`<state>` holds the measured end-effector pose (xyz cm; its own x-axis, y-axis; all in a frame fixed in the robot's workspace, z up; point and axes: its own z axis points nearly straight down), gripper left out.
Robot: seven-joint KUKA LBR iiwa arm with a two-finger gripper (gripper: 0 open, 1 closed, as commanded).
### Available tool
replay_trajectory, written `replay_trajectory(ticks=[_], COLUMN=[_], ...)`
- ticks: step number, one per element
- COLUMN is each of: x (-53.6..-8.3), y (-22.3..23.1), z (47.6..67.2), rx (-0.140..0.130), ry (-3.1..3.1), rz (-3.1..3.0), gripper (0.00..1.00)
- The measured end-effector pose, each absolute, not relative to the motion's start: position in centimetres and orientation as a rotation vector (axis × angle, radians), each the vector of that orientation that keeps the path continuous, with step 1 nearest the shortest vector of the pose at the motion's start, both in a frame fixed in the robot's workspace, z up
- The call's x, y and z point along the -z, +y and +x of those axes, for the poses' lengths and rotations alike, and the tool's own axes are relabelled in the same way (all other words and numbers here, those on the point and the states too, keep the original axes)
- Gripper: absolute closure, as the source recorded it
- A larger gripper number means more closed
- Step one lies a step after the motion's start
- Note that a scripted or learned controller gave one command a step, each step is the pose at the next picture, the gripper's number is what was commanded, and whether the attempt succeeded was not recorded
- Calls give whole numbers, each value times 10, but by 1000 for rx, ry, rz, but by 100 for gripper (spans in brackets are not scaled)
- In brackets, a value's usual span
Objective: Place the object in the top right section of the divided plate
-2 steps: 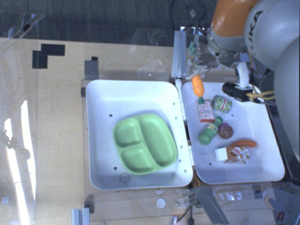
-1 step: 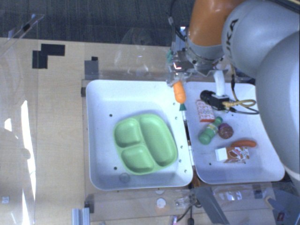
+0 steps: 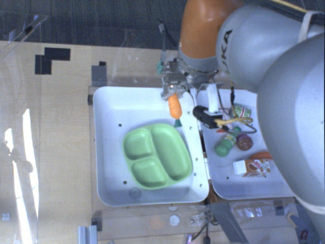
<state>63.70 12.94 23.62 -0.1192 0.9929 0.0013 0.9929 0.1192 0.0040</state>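
A green divided plate [image 3: 157,156] lies in the left white bin [image 3: 109,136], with two small sections on its left and one long section on its right. An orange toy carrot [image 3: 174,106] with a green tip hangs upright just above the plate's far right edge. My gripper [image 3: 174,92] sits directly over it, shut on the carrot's top end. The grey arm with its orange band comes in from the upper right.
The right bin [image 3: 228,187] holds a green bottle-shaped toy [image 3: 225,144], a dark red round item [image 3: 245,142], a small carton [image 3: 254,165] and a colourful packet [image 3: 240,111]. The ridge between the bins runs just right of the plate.
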Motion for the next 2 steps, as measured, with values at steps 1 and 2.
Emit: replay_trajectory(ticks=[1,2], x=[-172,-172], y=[194,193], z=[580,581], rx=[-4,-5], ry=[2302,2300], rz=[2139,2140], gripper=[100,0])
